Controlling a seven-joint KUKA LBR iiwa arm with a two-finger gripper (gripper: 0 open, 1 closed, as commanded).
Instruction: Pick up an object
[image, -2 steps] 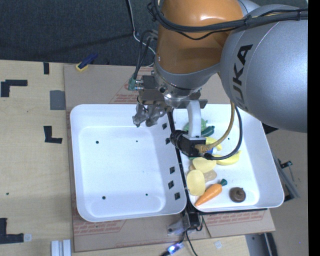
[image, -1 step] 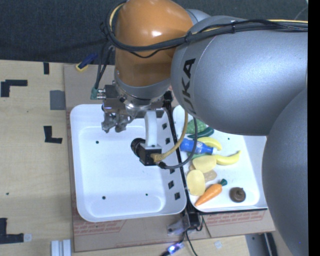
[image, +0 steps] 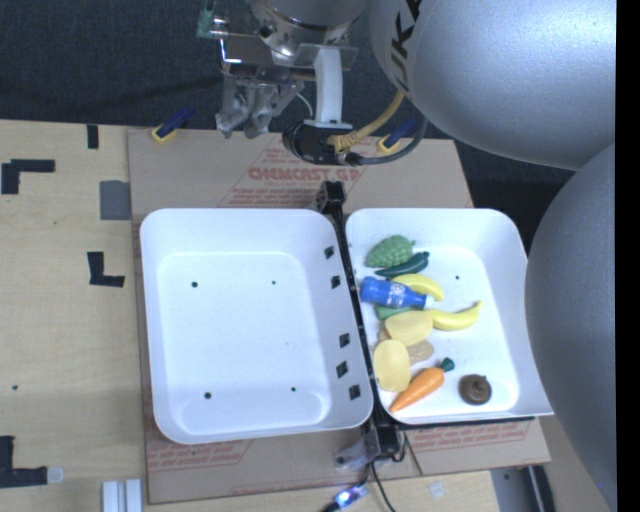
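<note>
- Pincer (image: 250, 105) up at top of frame, left of centre, above desk (image: 60, 300) behind both bins; nothing seen between its fingers; wide or narrow — can't tell, too blurred.
- All objs in right bin (image: 500, 250), bunched along its left wall; left bin (image: 240, 330) not the place to go.
- Step in hand, by judgement: approach not begun — need to travel toward lower right of frame, over right bin, then descend.
- Best targets, prob.: brown round piece (image: 475, 389) at lower right of pile, apart from rest; or carrot (image: 420, 388) just beside it, lying slantwise, free on one side.
- Harder: blue bottle (image: 390, 293), bananas (image: 455, 318), green piece (image: 392, 250) and pale lumps (image: 405, 328) touching or overlapping; close to divider wall, so finger room poor on that side.
- For carrot: turn pincer across its long axis, close at the thick mid part.
- Come down straight, stop short of bin floor, close, lift straight up before moving off.
- Risk: nudging neighbours, or fingers catching bin wall.
</note>
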